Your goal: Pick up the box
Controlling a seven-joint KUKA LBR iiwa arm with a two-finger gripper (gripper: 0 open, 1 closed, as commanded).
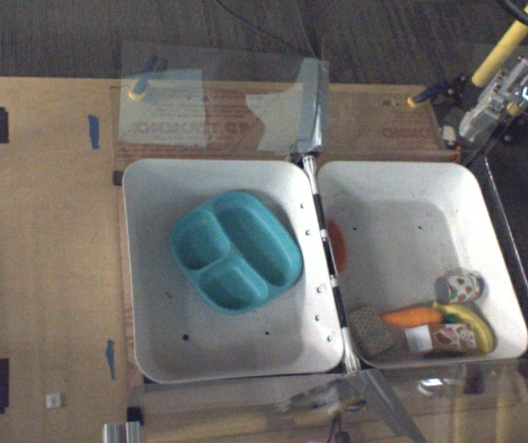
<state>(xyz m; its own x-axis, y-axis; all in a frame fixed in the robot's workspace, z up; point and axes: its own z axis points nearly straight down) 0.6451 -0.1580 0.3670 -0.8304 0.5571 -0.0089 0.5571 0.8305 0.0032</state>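
The box is a small red and white carton lying in the near right corner of the right bin. It is wedged between an orange carrot and a yellow banana, which curves round its right side. The gripper sits high at the upper right, outside the bin's far right corner and well away from the box. Nothing can be seen held in it.
A teal divided plate lies in the left bin. The right bin also holds a red-patterned cup, a grey pad and an orange-red item against its left wall. A yellow-handled clamp stands near the gripper.
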